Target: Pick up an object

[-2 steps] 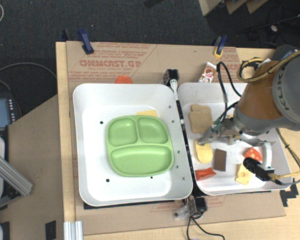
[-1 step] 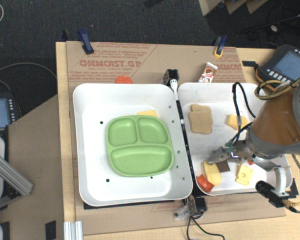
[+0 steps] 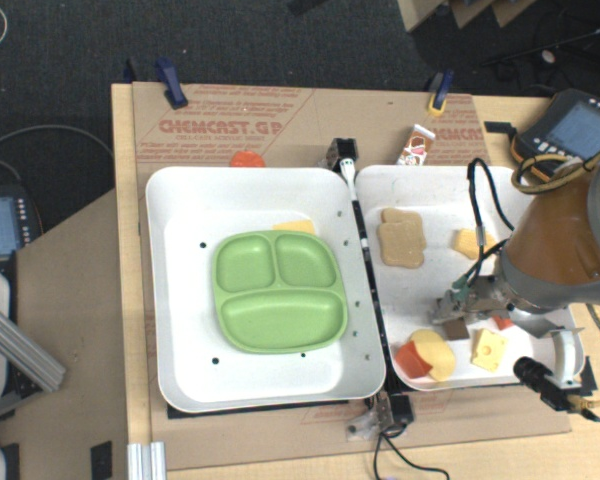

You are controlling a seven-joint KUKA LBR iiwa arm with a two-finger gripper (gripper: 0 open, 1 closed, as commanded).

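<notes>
My gripper (image 3: pixel 456 318) hangs low over the right bin (image 3: pixel 430 183), near its front middle, with the grey and orange arm (image 3: pixel 555 238) coming in from the right. Just in front of it lie a red and yellow apple piece (image 3: pixel 426 355) and a yellow cheese wedge with holes (image 3: pixel 488 349). A small red piece (image 3: pixel 502 322) peeks out beside the wrist. A tan slice of toast (image 3: pixel 401 238) lies at the back of this bin, and a small yellow chunk (image 3: pixel 469 242) sits to its right, partly behind a black cable. A dark brownish bit shows under the gripper tip.
The left bin (image 3: pixel 180 268) holds a green divided plate (image 3: pixel 277 291) with a pale yellow piece (image 3: pixel 295 227) behind it. A small snack packet (image 3: pixel 416 146) and an orange disc (image 3: pixel 246 159) lie on the cardboard behind the bins. Blue clamps (image 3: pixel 170 83) hold the board's back edge.
</notes>
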